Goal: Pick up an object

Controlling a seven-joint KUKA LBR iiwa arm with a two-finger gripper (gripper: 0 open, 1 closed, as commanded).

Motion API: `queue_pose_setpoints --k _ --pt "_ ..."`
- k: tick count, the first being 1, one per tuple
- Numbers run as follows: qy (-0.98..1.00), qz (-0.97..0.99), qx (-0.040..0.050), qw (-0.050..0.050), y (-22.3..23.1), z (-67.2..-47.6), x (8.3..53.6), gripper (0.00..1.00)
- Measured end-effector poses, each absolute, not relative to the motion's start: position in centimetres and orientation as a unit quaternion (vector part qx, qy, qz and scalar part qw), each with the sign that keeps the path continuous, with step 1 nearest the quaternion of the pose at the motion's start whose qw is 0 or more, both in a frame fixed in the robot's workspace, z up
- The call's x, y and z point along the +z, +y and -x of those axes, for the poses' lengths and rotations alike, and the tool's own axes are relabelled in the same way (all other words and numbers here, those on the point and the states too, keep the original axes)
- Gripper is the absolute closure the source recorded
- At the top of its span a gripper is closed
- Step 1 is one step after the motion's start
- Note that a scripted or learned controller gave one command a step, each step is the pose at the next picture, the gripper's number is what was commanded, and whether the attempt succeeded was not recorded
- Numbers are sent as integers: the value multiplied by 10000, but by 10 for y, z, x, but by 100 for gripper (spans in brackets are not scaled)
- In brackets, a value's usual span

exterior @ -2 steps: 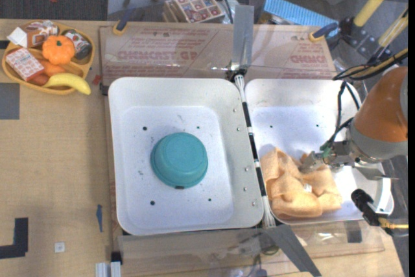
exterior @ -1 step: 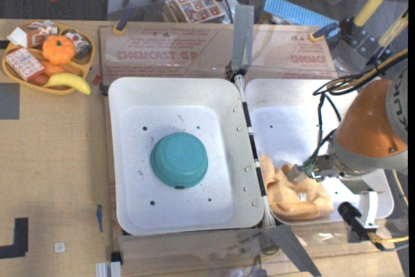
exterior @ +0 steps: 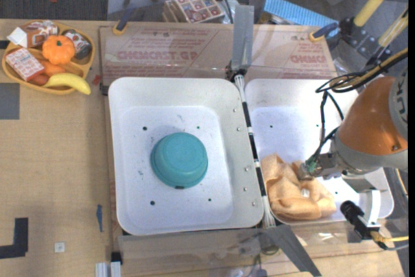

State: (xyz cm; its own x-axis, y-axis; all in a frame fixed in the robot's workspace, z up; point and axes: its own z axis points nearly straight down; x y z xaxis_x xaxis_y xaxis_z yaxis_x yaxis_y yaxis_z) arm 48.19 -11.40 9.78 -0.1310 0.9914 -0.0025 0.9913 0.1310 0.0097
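I see a round teal bowl (exterior: 179,159) upside down in the left bin (exterior: 123,100). A crumpled tan plush (exterior: 295,194) lies in the right bin (exterior: 279,100), my hand (exterior: 316,167) on it; grip unclear.

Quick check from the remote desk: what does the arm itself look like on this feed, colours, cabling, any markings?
The arm is a rounded grey body with a broad orange band above the wrist. Black cables loop beside it and run down toward the gripper, a dark, compact unit with a small green spot on it. Part of dark lettering shows on the grey shell near the picture's edge; I cannot read it.
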Motion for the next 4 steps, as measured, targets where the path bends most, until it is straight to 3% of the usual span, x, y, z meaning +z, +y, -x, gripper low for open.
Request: queue_pose_setpoints --k 1,2,3,4 --pt "7519 -6593 26 44 -114 -482 98 0" --pt "8202 -5721 9 56 -100 -496 88 0" --pt "8191 -5737 15 60 -100 -497 98 100" --pt "8190 -5738 14 62 -101 -497 98 0"
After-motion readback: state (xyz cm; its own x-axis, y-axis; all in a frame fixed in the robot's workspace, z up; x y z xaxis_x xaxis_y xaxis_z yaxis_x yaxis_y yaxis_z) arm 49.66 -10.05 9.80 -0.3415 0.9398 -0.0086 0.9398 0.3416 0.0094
